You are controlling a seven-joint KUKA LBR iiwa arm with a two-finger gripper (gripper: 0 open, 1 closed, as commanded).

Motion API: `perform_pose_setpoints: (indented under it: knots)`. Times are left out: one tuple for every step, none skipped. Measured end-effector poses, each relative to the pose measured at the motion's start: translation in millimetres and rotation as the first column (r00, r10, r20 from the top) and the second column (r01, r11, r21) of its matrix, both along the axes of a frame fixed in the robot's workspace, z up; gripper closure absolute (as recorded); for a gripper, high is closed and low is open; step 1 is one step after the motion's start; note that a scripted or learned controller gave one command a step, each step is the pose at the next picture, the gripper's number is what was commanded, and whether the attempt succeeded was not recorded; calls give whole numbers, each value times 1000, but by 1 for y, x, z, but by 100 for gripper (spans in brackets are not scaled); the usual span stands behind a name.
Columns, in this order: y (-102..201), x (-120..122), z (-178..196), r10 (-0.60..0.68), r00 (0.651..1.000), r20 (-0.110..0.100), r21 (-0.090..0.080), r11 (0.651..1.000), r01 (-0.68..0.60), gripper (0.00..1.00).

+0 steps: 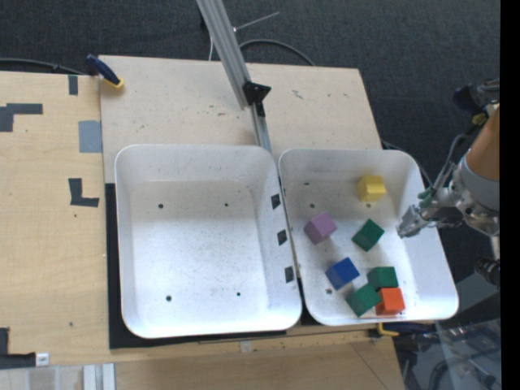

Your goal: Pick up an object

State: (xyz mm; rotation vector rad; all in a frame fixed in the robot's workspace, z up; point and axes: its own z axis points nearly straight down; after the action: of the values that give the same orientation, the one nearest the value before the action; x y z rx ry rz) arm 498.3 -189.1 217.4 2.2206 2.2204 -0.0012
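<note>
Camera view: I see the gripper at the right bin's right wall, near the rim. I cannot tell its state at this size, and I see no block in it. My reading is that it sits at the bin's edge, not yet over any target.

The right bin holds every candidate. The yellow cube sits apart near the far wall. The purple cube and a green cube lie mid-bin, the green one nearest the gripper. The blue cube lies closer to me. Two more green cubes and the orange cube crowd the near right corner, touching.

The left bin shows only dark specks.

I judge the isolated cubes easier picks than the cluster.
</note>
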Motion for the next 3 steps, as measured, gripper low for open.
perform_pose_setpoints:
  knots:
    - [-1,2,38,1,1000,-1,0,1000,-1,100]
    - [51,8,40,6,1000,-4,3,1000,-6,100]
    - [112,21,39,7,1000,-5,3,1000,-7,100]
